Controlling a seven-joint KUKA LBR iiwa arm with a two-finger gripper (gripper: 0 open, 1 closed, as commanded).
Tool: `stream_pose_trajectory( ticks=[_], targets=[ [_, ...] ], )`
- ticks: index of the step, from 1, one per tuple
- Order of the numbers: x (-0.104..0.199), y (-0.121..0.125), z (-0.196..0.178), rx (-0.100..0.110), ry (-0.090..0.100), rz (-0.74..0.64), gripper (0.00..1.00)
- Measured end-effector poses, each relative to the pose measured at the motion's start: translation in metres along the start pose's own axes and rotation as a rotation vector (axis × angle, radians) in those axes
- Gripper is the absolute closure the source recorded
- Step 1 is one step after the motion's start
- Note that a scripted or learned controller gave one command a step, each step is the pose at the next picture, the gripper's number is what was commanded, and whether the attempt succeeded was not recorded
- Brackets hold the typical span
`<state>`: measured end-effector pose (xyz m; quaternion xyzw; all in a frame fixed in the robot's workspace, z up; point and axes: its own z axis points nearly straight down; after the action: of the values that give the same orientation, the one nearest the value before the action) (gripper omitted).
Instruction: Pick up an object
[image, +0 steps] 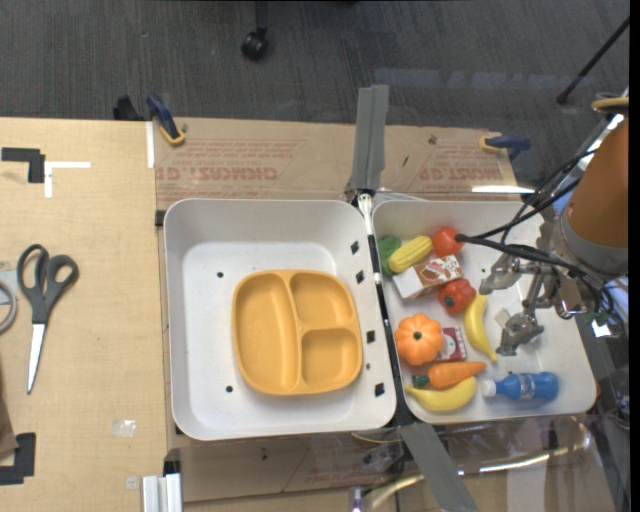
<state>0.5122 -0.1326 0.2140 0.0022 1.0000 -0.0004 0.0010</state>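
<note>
The right bin (575, 345) holds several toy foods: a corn cob (410, 253), a red tomato (446, 241), a small carton (430, 275), a red pepper (457, 296), an orange pumpkin (418, 338), a carrot (450, 375), two bananas (480, 326) (440, 398) and a blue bottle (525, 386). My gripper (511, 300) hangs over the right part of this bin, just right of the upright banana. Its fingers stand open, one (502, 270) toward the back and one (519, 331) toward the front, with nothing between them.
The left bin (190, 330) bears a yellow divided plate (297, 330). Scissors (40, 292) lie on the bench at far left. Blue clamps (165, 118) (505, 145) grip the cardboard behind the bins. Cables run from the arm across the right bin's back corner.
</note>
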Motion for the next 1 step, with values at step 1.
stream_pose_trajectory(
  ticks=[1],
  targets=[
    [-0.0129, 0.0352, 0.1217, 0.0, -0.001, 0.113, 0.0]
  ],
)
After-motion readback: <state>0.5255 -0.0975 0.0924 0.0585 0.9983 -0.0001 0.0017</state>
